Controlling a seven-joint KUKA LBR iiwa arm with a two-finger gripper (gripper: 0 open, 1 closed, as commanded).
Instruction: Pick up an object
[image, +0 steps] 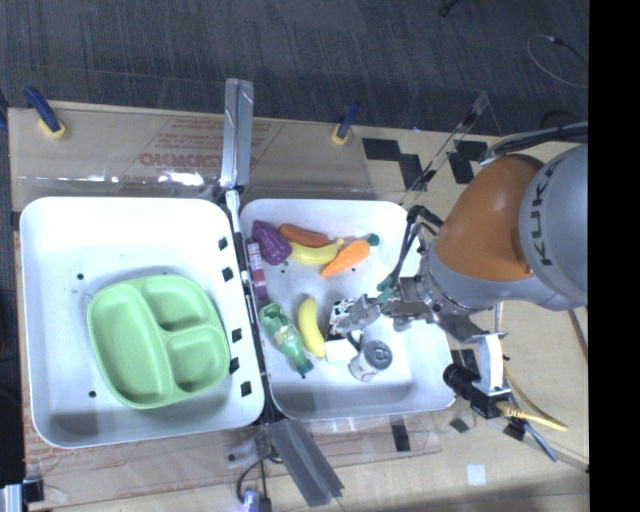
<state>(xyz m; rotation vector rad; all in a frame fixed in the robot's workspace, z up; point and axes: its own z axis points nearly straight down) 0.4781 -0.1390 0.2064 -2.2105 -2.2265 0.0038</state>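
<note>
Gripper (350, 318), finger state unclear, above right bin (395, 395) middle; banana (311, 326) beside; green tray (160, 338) in left bin (50, 250).

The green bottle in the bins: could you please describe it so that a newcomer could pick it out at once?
Look at the right-hand white bin, the one the arm reaches over. Along its left wall, towards the near end, lies the green bottle, slanting beside an upright-lying yellow banana. It is the only green, translucent item in that bin; the other green thing, the divided tray, sits in the left bin.
</note>
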